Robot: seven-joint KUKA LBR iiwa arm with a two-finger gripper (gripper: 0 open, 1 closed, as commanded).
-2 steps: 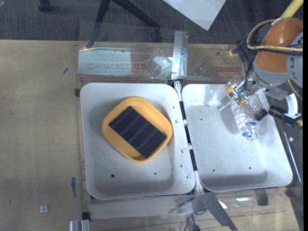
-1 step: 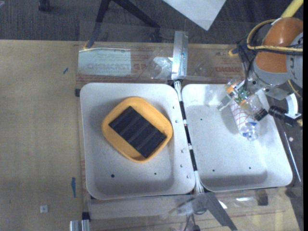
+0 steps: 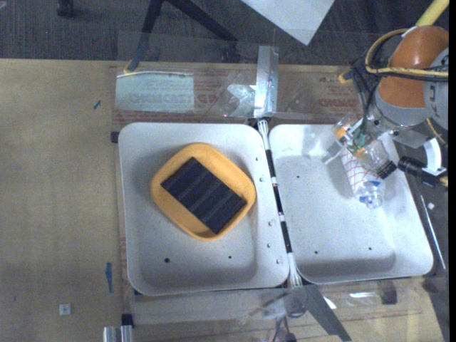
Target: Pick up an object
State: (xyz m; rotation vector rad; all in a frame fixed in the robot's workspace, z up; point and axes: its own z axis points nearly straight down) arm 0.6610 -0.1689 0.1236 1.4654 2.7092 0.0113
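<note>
Left bin [image 3: 142, 262]: holds a yellow-orange dish [image 3: 203, 191] with a dark ribbed panel on top, lying tilted near the bin's middle, slightly toward the far side.
Divider: the two white bins touch along a seam running from the far edge to the near edge.
Right bin [image 3: 342, 248]: its floor is bare across the near half; the arm works over its far right corner.
Plastic bottle [image 3: 363, 173]: a clear bottle with a red-patterned wrap and a bluish cap end, in the far right part of the right bin, slanting from upper left down to lower right.
Gripper [image 3: 356, 140]: sits at the bottle's upper end, directly against it; whether the fingers are spread or closed cannot be told, nor whether they clasp the bottle.
Arm [image 3: 417, 63]: grey with an orange band, entering from the right above the bottle.
</note>
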